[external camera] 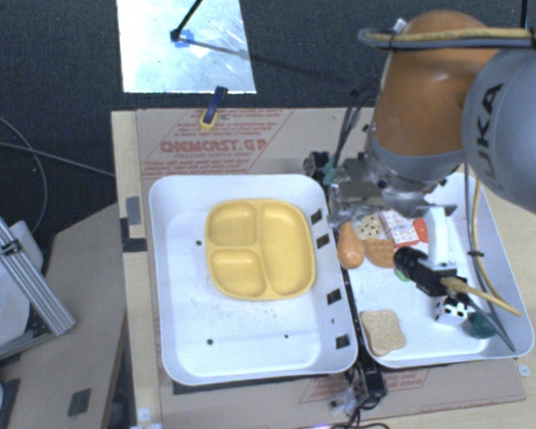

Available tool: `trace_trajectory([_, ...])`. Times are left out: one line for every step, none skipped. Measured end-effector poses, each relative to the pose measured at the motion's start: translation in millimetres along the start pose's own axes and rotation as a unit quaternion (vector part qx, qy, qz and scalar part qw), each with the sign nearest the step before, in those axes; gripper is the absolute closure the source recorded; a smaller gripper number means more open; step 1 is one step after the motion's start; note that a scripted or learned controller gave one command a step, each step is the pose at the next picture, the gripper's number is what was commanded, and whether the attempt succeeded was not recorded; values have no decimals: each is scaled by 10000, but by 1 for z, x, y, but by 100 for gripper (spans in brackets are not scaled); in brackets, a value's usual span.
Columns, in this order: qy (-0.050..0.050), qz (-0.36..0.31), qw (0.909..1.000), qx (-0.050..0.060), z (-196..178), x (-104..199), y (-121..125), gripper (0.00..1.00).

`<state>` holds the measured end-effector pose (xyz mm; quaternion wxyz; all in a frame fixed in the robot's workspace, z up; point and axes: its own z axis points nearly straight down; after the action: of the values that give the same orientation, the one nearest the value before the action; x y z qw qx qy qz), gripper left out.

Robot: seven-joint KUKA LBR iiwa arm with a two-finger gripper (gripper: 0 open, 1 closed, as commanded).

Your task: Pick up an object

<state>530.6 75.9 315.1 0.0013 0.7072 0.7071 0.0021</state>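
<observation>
My gripper [351,206] hangs over the far left part of the right bin [516,331], under the grey and orange wrist. Just in front of it lie an orange sausage-shaped thing [349,246], a pale dotted cracker [369,226] and a round orange-brown piece [380,252]. A red and white packet [401,229] lies beside them, partly under the arm. A slice of toast [382,330] rests at the bin's near left. At the near right sit a black-and-white die [450,309] and a small green thing [479,325].
The left bin [181,348] holds a yellow divided plate [256,248]. Black clips line the wall between the two bins [337,295]. A yellow cable [486,278] loops over the right bin. Brown cardboard [219,140] lies behind the bins.
</observation>
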Motion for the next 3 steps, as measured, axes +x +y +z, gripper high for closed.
trace_trajectory([5,-34,10000,-6,-44,7,-28,100])
trace_trajectory([0,-31,10000,4,-55,3,-43,100])
trace_trajectory([4,-50,10000,20,-40,65,-44,100])
